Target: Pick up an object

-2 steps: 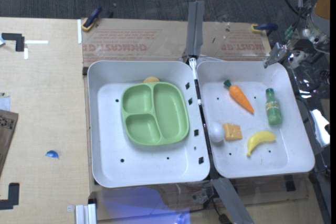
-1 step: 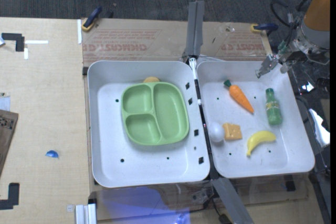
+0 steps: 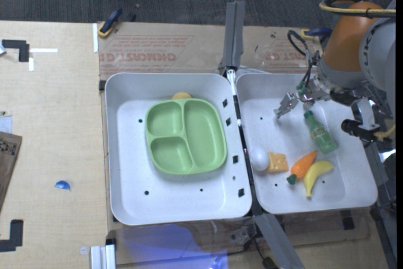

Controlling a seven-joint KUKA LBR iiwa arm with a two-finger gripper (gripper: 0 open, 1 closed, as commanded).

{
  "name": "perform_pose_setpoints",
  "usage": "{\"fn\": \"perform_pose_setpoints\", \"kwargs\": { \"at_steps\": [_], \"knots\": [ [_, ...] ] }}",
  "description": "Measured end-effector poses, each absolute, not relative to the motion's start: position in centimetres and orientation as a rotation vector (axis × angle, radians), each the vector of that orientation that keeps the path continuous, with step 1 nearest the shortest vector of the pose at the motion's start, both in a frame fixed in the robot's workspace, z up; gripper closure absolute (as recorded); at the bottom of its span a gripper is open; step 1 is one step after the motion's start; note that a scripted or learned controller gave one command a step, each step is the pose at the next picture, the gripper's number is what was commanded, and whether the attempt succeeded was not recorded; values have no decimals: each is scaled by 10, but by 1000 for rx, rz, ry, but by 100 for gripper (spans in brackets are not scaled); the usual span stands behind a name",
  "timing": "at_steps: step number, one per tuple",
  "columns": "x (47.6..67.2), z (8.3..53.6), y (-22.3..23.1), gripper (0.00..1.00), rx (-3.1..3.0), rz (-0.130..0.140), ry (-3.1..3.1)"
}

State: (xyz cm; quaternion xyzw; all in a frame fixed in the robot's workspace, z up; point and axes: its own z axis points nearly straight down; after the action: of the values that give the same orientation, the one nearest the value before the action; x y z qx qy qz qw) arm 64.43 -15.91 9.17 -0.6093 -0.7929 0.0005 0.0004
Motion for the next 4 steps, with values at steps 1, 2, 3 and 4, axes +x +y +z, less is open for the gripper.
{"fn": "perform_pose_setpoints", "kwargs": {
  "at_steps": [1,2,3,4],
  "knots": [
    [649,92,-112,0,-1744,1,-2614],
    [650,103,-114,100,-1750,-2,-2615],
    [659,195,-91,100,-1882,1,-2518],
    [610,217,-189,100,-2018,3,-2408]
  ]
}}
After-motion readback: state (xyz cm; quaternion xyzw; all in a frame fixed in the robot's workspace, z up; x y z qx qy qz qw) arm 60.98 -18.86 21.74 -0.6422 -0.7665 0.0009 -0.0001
